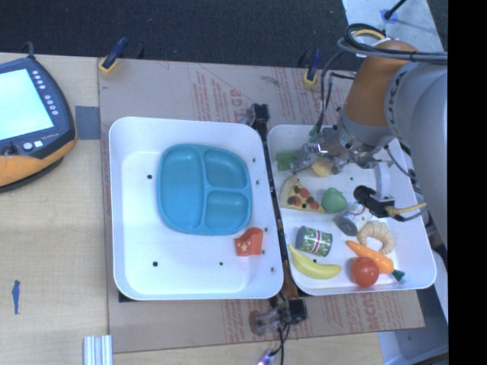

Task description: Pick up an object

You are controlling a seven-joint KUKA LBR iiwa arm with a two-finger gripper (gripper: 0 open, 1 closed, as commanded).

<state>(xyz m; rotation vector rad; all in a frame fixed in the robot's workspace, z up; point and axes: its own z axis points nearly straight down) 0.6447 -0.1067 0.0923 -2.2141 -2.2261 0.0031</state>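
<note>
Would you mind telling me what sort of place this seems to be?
Probably a robotics lab bench: a grey arm reaches over two white bins of toy food, with a teach pendant lying alongside.

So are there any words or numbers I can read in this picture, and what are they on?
None can be read.
Red print on the cardboard sheet under the bins: too faint and blurred.
Label on the small green can: too small.
Screen and buttons of the orange-edged tablet: washed out, nothing legible.
</note>
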